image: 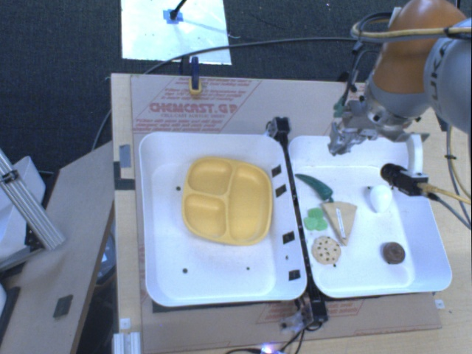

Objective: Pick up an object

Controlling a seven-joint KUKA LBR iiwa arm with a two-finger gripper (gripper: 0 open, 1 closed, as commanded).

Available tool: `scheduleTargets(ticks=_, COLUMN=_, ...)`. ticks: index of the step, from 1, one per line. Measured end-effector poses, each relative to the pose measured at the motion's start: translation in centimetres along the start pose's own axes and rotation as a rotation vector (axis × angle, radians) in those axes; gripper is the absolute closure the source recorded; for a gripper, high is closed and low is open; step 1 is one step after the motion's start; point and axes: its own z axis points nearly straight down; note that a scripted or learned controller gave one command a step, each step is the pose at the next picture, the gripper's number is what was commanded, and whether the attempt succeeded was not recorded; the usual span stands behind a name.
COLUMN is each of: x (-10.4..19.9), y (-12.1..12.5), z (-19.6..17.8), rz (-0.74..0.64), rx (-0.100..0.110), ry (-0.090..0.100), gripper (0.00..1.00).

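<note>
On a bench, two white bins sit side by side: the left bin bears a yellow tray, the right bin a pepper, wedge, cookie, egg and brown disc. The gripper hovers over the right bin's far rim, grasping nothing; its state is unclear.

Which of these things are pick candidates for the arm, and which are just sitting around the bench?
For the job:
gripper, above the right bin's far edge
green pepper
green slice
wedge
cookie
white egg
brown disc

Lying about:
yellow plate in the left bin
clamp
white sheet
</note>
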Motion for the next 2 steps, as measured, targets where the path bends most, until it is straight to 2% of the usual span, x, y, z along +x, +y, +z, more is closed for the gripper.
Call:
scheduleTargets(ticks=1, x=6.3, y=-0.4, z=0.7, rz=-0.002, rx=0.0, ry=0.001, gripper=1.0)
scheduleTargets(ticks=2, x=11.0, y=-1.4, z=0.1, rz=0.0, rx=0.0, ry=0.0, gripper=1.0)
